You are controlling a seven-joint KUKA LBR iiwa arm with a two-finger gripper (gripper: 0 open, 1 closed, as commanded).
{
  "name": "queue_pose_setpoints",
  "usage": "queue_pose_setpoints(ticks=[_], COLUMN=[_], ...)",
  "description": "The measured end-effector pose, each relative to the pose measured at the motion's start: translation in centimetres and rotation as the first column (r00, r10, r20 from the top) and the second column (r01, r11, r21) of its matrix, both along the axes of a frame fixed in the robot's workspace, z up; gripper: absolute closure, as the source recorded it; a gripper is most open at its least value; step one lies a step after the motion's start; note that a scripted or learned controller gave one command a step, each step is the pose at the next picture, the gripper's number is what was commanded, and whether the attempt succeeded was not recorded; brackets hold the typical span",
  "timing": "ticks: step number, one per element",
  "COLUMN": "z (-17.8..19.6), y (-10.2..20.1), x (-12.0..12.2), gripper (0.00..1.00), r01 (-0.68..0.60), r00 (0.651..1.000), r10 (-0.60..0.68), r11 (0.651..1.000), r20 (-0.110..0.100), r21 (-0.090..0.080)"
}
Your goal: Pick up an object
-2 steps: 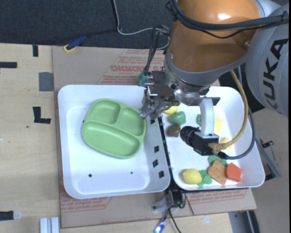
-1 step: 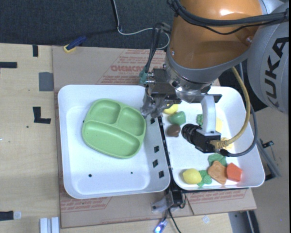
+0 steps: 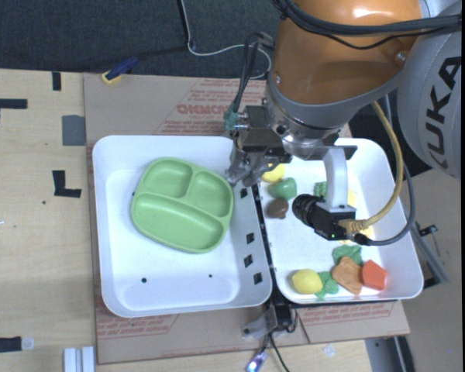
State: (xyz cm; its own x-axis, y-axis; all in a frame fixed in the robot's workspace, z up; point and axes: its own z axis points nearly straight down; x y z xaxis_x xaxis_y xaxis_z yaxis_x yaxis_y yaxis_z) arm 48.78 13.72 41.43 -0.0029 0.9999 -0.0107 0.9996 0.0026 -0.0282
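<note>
The arm, nearest the lens, is seen as a grey and orange housing that covers the upper right of the frame and hides the back of the right bin. The claw is lowered at the divider between the two bins; whether it is wide or narrow cannot be told, and nothing is seen held in it.

The left bin carries a green compartment plate, lying tilted. It is judged stiff, light and smooth; its raised rim would offer the likeliest hold, since the face is too broad to span.

In the right bin, small toy foods are grouped. Just beside the claw lie a yellow piece, a green piece and a brown piece. Near the front wall lie a yellow lemon-like piece, an orange wedge and a red block. These are judged light, hard and somewhat slippery, best pinched across the narrow width.

The bins rest on a cardboard sheet over the pale surface; a dark floor covering lies beyond.
</note>
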Motion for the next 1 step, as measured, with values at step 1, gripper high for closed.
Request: queue_pose_setpoints(ticks=[1], z=[0.68], y=[0.05], x=[0.12], gripper=[1.00], r01=[-0.001], r00=[1.000], r10=[0.001], r11=[1.000], r20=[-0.007], r21=[-0.003])
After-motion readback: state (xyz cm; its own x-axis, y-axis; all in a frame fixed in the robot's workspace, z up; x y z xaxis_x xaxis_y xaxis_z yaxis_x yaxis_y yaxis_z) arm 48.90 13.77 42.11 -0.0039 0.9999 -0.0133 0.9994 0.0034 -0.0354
